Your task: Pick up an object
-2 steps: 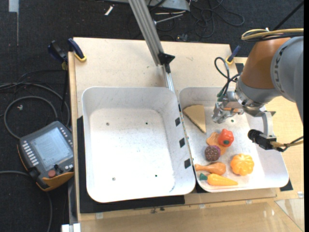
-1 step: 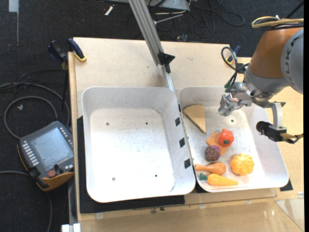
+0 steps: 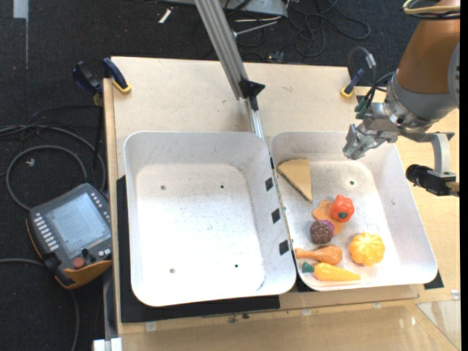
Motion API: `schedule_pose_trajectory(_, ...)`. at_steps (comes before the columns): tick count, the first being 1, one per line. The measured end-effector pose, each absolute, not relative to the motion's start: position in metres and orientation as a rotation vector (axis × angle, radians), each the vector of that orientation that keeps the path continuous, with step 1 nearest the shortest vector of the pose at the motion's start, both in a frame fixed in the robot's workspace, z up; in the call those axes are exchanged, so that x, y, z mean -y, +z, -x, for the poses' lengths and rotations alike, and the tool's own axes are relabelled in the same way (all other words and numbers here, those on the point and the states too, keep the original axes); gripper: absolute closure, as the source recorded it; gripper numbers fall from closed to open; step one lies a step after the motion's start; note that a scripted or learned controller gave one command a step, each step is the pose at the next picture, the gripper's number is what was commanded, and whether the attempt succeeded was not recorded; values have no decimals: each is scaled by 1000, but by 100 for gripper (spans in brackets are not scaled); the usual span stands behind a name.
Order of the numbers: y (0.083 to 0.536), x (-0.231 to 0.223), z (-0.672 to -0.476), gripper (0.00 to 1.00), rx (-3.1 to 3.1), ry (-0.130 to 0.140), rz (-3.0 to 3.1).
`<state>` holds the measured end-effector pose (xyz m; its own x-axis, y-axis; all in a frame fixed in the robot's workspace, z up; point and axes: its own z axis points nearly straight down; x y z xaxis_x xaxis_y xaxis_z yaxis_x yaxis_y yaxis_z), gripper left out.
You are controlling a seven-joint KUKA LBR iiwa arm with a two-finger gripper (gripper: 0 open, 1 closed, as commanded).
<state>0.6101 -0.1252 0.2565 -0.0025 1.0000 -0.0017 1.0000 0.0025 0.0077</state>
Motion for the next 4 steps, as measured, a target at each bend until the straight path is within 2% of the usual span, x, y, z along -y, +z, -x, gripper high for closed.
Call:
schedule_pose_trajectory(1, 291, 125, -611, 100, -2222, 5, -2214)
schedule_pose_trajectory(3, 283, 10, -616, 100, -2231, 2, -2212)
schedule_pose_trajectory(4, 265, -46, -631, 100, -2232, 1, -2212)
